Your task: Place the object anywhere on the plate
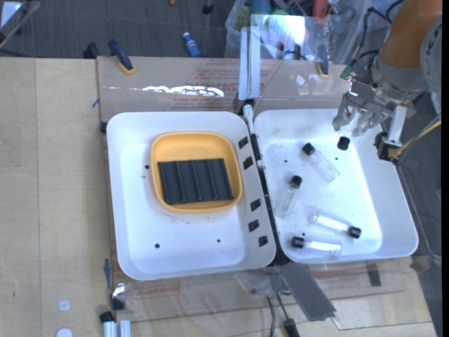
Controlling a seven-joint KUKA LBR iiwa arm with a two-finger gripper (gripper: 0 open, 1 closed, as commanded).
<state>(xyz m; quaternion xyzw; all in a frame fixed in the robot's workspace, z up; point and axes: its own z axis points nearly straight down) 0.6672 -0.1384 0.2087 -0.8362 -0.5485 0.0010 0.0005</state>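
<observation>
Hovering at about two o'clock in the camera view, the claw hangs over the far right corner of the right bin, below the arm with its orange band. Its fingers look parted by a small gap with nothing between them and nothing touching them; the view is a little soft there, so the exact spread is hard to judge.

Just beside the claw, toward seven o'clock, a small black cap lies on the bin floor, and next to it, farther toward eight o'clock, lies a clear vial with a black cap, tilted on its side. Another vial lies near the bin's centre, and two more rest close together at five o'clock.

The plate, yellow and holding a dark ribbed insert, sits in the left bin, toward nine o'clock and well apart from the claw.

The step in hand appears to be the pick. To do it well, the claw should come down centred on the nearest vial, fingers set across its narrow width rather than along its length, since the smooth round body may roll or slip away. A firm hold should be confirmed before crossing the divider.
</observation>
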